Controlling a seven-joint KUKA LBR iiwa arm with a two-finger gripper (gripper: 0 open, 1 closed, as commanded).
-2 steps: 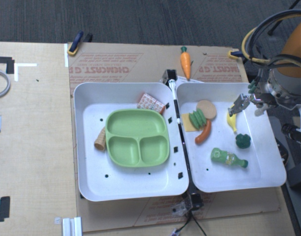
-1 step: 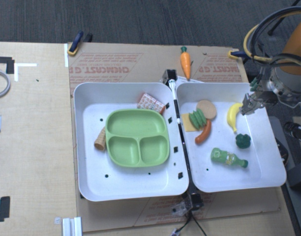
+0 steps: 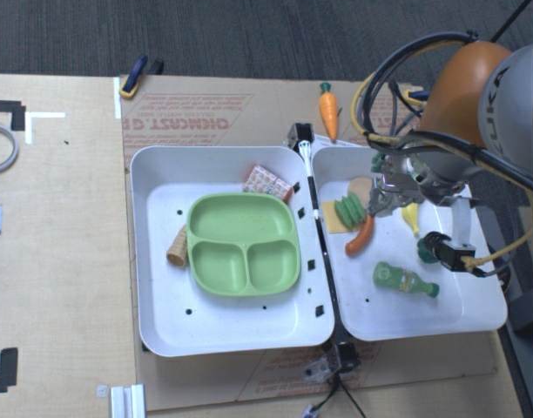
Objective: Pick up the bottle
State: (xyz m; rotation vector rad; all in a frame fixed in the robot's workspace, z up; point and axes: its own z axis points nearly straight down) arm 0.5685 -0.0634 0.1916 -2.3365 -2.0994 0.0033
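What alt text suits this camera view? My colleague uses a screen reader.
A green bottle lies on its side in the right white bin, with the robot's gripper above toy food further back. The left bin holds a green divided plate.

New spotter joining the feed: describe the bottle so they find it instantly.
Look in the right-hand shallow white bin. The small green plastic bottle lies on its side near the front edge, apart from the food toys further back; it is the only green item with a label and neck.
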